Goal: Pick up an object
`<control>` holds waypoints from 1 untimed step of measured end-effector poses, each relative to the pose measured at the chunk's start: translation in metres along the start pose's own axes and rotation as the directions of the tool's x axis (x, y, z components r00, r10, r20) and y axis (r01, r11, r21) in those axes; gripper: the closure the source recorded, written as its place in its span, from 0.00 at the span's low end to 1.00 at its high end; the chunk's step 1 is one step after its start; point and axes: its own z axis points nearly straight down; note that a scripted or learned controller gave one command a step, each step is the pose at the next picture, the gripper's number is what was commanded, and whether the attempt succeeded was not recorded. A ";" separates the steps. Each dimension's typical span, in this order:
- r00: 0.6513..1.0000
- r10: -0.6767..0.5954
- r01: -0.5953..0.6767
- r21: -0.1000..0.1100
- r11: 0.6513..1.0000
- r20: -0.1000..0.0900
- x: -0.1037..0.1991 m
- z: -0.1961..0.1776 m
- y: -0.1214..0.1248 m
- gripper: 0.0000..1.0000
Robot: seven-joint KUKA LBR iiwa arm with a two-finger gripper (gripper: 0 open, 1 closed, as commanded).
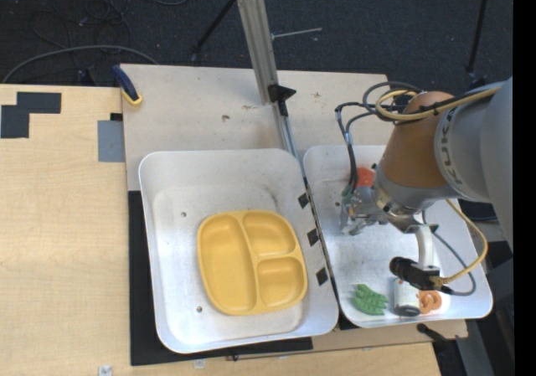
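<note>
Dark floor with cables behind pale bench (59, 224).

Left bin (167, 299): yellow divided tray (249, 261) lying flat, untouched.

Right bin (368, 270): gripper (356, 217) low near bin's far-left part; finger spread hidden, cannot tell. Small red-orange object (365, 176) just beside wrist. Green object (369, 300), small cylinder (407, 297), orange piece (429, 302) clustered at near edge, apart from gripper.

Step, judged: reach/descent; nothing visibly held. Next: settle over one object, close, lift straight.

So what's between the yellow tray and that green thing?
In the camera view, the two bins' rims and bare white bin floor lie between the yellow tray and the green thing.
</note>
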 end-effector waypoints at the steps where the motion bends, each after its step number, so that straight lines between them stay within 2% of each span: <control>1: 1.000 -0.005 0.005 -0.008 1.000 0.001 -0.001 -0.063 -0.003 1.00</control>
